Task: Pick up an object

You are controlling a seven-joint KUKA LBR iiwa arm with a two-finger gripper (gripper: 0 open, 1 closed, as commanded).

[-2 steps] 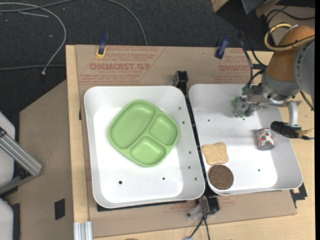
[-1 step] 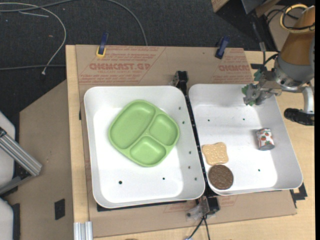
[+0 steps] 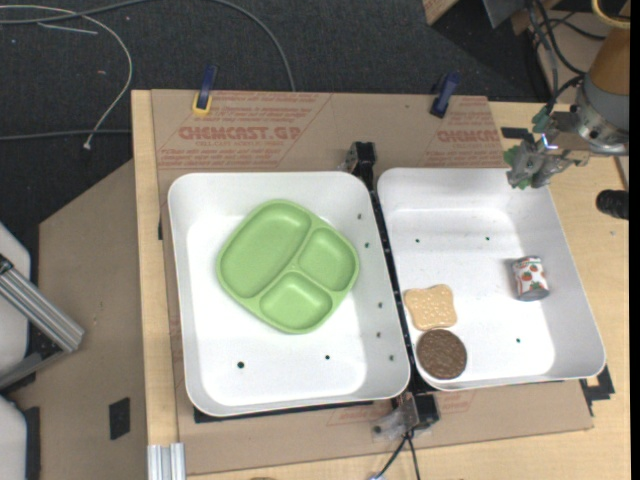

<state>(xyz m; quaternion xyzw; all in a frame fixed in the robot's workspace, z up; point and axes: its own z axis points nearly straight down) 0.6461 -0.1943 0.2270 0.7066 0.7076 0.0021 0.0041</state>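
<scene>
My gripper (image 3: 524, 171) hangs above the far right corner of the right bin (image 3: 470, 203), its tip small and dark against the rim. A tan square cracker (image 3: 431, 307) lies near the bin's front left, and a round brown cookie (image 3: 441, 354) sits just in front of it. A small can with a red and white label (image 3: 530, 277) lies on its side toward the right wall. All three objects rest well in front of the gripper, apart from it.
The left bin (image 3: 200, 358) holds a green three-compartment plate (image 3: 288, 265). Both bins stand on a cardboard sheet (image 3: 300, 128) held by blue clamps (image 3: 206, 88) at the back. Cables and boxes lie beyond the bench.
</scene>
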